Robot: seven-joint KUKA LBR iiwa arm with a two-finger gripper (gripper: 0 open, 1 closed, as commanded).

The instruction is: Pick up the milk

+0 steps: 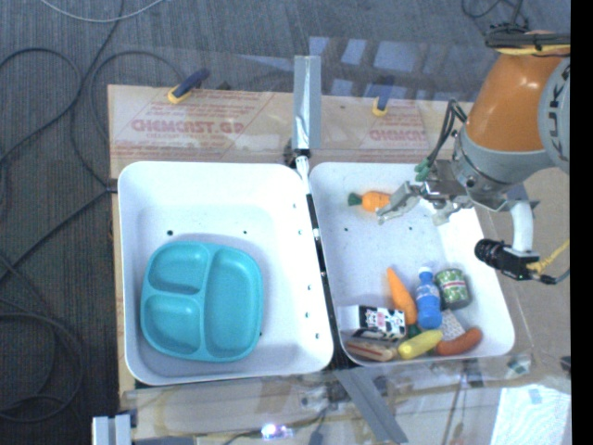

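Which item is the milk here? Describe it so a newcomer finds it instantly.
Look in the right bin, at the cluster along its near edge. The milk is the small carton at the cluster's left end, just left of the carrot. Its black-and-white cow-patch pattern sets it apart.

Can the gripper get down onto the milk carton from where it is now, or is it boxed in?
Probably yes from above. The milk carton lies open on top near the right bin's front wall, but a hot dog and carrot crowd it. The gripper hangs farther back.
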